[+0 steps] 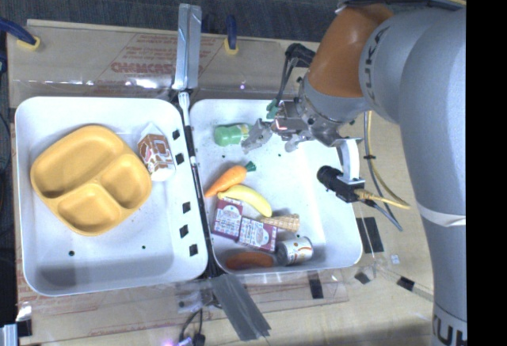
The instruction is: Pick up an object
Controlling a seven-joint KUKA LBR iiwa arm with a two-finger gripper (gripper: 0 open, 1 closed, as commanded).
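My gripper (272,139) hangs over the back of the right bin (337,245), its fingers spread apart and nothing between them. Just left of it lies a small green bottle-like object (230,134), close to one fingertip (253,138); whether they touch I cannot tell. Further toward the front lie an orange carrot (226,179), a yellow banana (249,198), a red box (242,227), a waffle cone (285,222), a small can (295,250) and a brown sausage (249,260).
The left bin (95,273) holds a yellow divided plate (89,177) and a small brown-and-white packet (156,153). A ridge (192,178) separates the bins. The arm covers the right bin's back right corner.
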